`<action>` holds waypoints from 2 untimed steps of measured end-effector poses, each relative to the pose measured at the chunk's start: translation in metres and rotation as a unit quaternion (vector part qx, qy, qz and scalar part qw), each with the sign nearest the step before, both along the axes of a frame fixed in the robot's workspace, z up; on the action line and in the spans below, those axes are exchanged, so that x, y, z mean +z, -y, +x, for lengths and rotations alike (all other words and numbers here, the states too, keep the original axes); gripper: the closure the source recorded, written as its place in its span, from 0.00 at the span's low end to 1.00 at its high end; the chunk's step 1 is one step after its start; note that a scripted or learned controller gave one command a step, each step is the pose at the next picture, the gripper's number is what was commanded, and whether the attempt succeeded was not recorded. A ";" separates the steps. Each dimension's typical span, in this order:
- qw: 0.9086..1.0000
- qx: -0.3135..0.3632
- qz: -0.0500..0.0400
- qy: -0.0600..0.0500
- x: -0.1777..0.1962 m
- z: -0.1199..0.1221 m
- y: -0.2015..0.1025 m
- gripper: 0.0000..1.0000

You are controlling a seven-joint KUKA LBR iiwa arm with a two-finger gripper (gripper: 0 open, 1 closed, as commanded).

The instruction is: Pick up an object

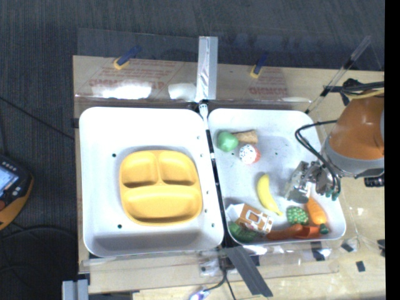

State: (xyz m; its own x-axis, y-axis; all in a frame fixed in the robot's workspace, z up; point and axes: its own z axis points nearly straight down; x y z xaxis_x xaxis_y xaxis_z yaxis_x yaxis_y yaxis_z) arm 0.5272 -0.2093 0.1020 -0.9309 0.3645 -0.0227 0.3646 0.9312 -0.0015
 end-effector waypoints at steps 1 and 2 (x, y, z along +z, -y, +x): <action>1.000 0.000 0.000 0.000 0.000 0.000 0.000 0.00; 0.998 -0.059 0.004 0.000 -0.010 -0.017 -0.001 0.00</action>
